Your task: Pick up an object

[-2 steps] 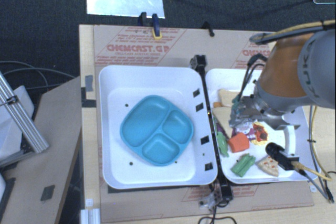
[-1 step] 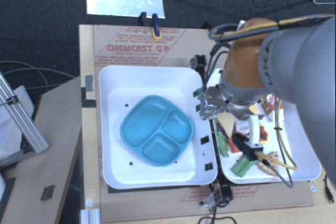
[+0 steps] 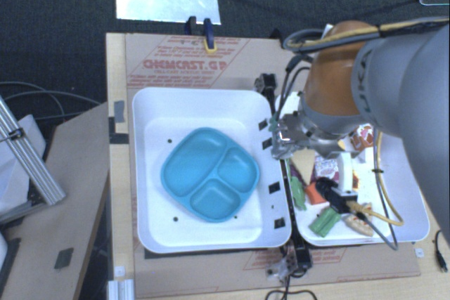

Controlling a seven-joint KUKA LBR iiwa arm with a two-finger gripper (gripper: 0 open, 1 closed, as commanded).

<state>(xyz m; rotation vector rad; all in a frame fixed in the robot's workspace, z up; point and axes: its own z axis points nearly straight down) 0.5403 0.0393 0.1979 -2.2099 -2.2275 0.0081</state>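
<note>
My gripper (image 3: 318,159) hangs low over the left part of the right bin (image 3: 415,221), below the orange band of the arm. Directly under it lie a red and white packet (image 3: 326,167) and a pale wedge (image 3: 302,164). Nearer the front are an orange carrot-like piece (image 3: 315,194), a thin green piece (image 3: 297,193) and a ridged green block (image 3: 325,223). A tan item (image 3: 356,224) sits beside that block. Another red and white item (image 3: 364,137) peeks out by the arm. I see nothing lifted off the bin floor.
The left bin (image 3: 151,221) holds a blue divided plate (image 3: 209,173). The wall shared by the two bins (image 3: 285,214) runs just left of the gripper. The arm covers the back of the right bin. A cardboard sheet (image 3: 183,56) lies beneath both bins.
</note>
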